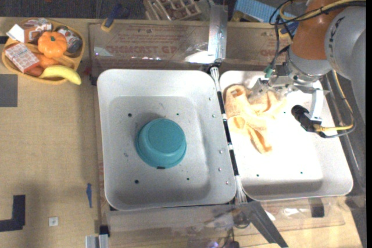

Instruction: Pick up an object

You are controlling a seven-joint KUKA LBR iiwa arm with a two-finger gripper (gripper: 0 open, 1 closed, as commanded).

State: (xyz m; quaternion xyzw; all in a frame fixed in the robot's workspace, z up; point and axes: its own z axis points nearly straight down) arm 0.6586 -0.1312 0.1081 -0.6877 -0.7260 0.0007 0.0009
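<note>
A teal bowl lies upside down in the middle of the left bin. A pale orange, floppy object with several limp strips lies in the far left part of the right bin. My gripper hangs low over the far part of the right bin, right at the upper right end of the floppy object. The wrist body hides the fingertips.
A basket with toy fruit and a banana sits at the far left of the bench. Boxes and a clear plastic sheet stand behind the bins. A black cable connector hangs beside the wrist over the right bin.
</note>
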